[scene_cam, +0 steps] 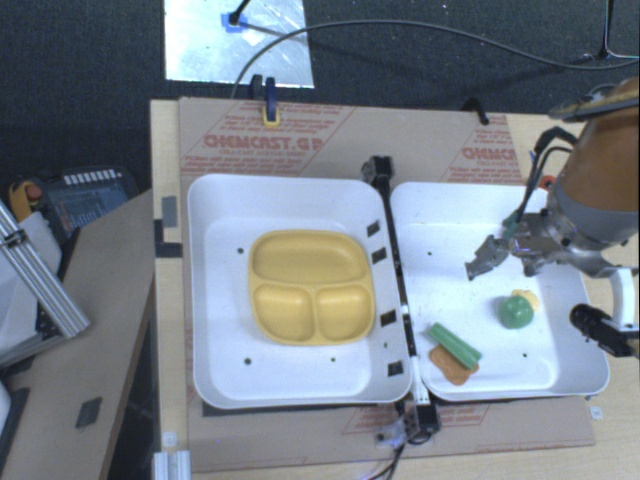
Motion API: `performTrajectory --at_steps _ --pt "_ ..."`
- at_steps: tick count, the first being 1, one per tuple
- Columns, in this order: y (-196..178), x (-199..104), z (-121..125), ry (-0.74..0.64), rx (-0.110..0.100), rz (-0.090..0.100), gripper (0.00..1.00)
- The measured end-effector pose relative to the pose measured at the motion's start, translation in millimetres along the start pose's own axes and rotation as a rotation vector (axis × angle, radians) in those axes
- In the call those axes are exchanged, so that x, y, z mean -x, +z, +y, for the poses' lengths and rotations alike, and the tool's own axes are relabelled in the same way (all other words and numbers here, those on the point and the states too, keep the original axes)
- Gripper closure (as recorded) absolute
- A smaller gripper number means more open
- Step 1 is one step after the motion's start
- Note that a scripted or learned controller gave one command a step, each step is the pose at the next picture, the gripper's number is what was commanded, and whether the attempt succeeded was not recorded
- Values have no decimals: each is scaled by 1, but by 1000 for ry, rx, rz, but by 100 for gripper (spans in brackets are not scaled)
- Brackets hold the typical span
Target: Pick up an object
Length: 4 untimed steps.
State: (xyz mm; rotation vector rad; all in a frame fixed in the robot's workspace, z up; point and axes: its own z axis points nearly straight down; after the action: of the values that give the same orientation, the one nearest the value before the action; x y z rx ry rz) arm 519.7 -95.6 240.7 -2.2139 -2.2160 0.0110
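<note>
- Sitting in the right bin (pixel 440 218): a green round toy (pixel 516 312), a green stick (pixel 455 345) over an orange piece (pixel 452 369).
- Left bin (pixel 215 268) holds a yellow divided tray (pixel 310 286).
- Gripper (pixel 487 260) hovers left of the round toy.

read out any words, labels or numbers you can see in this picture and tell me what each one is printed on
"CHEMCAST GP", red print on the brown board behind the left bin; the last letters are uncertain.
Red print on the same board behind the right bin, at: partly cut off, too blurred to read.
Grey device with buttons at the left: markings too small to read.
</note>
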Motion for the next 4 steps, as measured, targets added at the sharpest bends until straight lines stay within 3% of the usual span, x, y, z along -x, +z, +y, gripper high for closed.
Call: performTrajectory --at_steps 1,4 --pt "-6 0 2 -2 13 -2 0" --pt "125 -6 20 0 9 -1 0"
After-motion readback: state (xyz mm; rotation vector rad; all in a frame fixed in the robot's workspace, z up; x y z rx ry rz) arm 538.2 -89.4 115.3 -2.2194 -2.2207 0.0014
